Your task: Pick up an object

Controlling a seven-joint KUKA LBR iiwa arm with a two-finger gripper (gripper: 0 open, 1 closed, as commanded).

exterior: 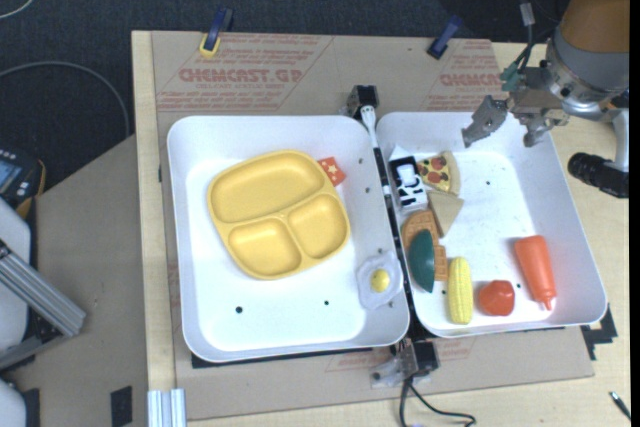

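The gripper [510, 123] is hanging over the far right corner of the right bin [575, 215], its two fingers spread apart with nothing between them. One finger [480, 125] is pointing down toward the bin's far edge; the other is sitting nearer the arm's wrist.

Objects in the right bin are lying along its left and near sides. A pizza slice [438, 172] is resting near the far left corner, beside a black-and-white card [403, 181] that is lying against the left wall. A tan wedge [444, 209] is sitting just below the pizza slice. A dark green item [421, 259] is lying along the left wall, with a brown piece showing just above it. A corn cob [459, 289] is lying upright near the near edge, a red tomato [495, 297] is sitting just beside it, and an orange carrot [536, 269] is lying toward the near right corner. All are well apart from the gripper.

In the left bin [195, 215], a yellow divided plate [278, 212] is occupying the middle. A small orange piece [331, 171] is touching the plate's far right edge. A fried egg [379, 279] is sitting at the near right corner, at the bin's right wall.

Both bins are standing side by side on the desk [150, 115].
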